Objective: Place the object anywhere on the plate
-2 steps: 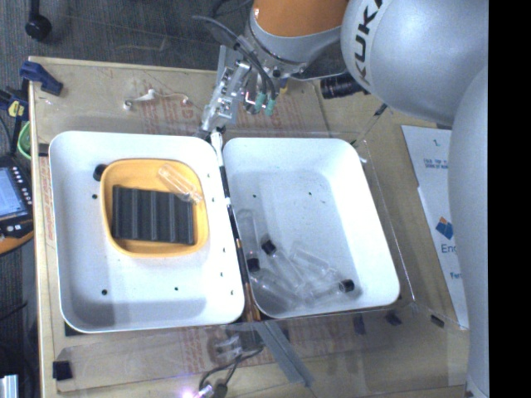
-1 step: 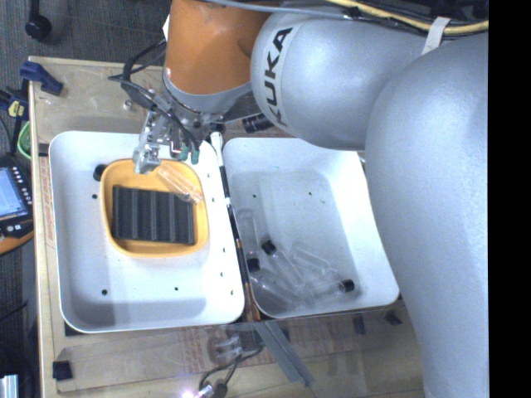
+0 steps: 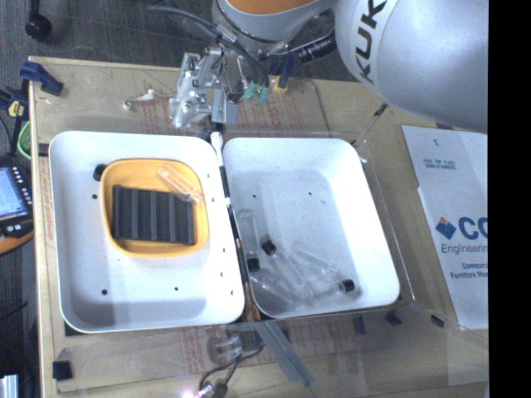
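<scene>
A yellow plate point(image 3: 110, 199) with a black ridged insert point(image 3: 153, 215) lies in the left bin point(image 3: 75, 288). A clear plastic tube point(image 3: 181, 181) rests slantwise on the plate's upper right corner, partly over the insert. My gripper point(image 3: 197, 110) hangs beyond the far edge of the bins, above the bench near the seam between them, apart from the tube. Nothing shows in the gripper.
The right bin point(image 3: 365, 222) holds several clear tubes with black caps point(image 3: 300, 272) heaped near its front left. A printed sheet point(image 3: 452, 222) lies on the bench at right. The arm's large grey body point(image 3: 415, 31) looms over the upper right. Cables trail behind the gripper.
</scene>
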Robot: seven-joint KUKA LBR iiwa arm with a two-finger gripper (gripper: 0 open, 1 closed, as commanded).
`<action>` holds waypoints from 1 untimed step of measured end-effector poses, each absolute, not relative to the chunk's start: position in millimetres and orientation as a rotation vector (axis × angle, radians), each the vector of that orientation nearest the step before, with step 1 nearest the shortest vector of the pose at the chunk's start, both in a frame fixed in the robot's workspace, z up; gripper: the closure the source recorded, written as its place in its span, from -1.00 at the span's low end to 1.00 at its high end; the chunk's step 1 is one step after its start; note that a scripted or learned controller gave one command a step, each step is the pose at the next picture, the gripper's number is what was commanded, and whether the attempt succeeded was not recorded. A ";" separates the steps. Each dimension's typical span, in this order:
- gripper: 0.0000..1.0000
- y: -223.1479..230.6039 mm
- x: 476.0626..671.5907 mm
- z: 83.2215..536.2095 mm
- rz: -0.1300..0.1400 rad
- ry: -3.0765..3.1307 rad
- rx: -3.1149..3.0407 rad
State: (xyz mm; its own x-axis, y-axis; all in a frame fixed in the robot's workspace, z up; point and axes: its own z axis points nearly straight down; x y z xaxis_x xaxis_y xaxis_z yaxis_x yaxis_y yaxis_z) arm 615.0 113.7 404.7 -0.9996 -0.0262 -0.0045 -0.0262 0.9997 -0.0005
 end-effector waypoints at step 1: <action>1.00 220.4 584.9 305.2 -0.001 3.138 -0.142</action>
